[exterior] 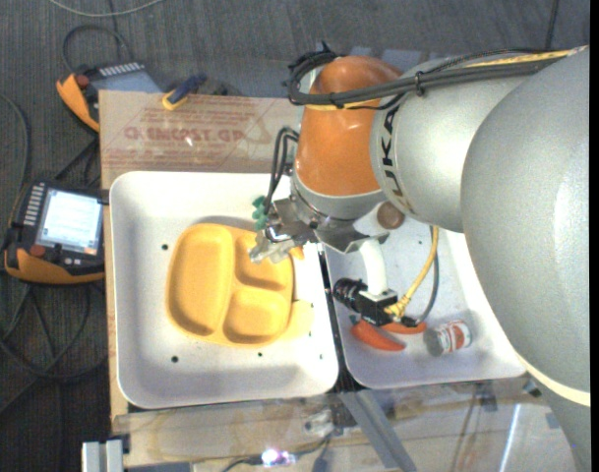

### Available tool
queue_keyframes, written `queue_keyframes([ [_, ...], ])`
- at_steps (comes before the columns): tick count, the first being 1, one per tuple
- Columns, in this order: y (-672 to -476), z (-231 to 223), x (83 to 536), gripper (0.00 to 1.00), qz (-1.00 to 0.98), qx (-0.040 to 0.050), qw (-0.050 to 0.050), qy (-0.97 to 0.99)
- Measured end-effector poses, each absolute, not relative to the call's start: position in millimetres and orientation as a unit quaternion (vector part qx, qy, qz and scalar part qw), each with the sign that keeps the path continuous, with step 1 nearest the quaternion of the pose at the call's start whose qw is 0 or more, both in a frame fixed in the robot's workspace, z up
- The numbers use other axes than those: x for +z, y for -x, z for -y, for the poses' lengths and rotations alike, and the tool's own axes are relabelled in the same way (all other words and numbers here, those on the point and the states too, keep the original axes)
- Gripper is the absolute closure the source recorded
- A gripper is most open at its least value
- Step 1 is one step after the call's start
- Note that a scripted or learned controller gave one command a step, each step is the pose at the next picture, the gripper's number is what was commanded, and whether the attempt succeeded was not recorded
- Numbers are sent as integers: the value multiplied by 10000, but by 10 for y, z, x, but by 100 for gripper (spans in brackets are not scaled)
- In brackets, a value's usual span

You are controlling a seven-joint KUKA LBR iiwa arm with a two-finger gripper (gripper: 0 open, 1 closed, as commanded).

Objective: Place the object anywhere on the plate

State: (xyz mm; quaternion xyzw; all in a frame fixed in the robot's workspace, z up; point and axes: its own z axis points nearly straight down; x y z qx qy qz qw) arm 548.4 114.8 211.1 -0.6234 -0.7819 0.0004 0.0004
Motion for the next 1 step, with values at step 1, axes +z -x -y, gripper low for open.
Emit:
queue_keyframes([
  [1,-5480,-1143,2093,0,7818,17,14,6236],
])
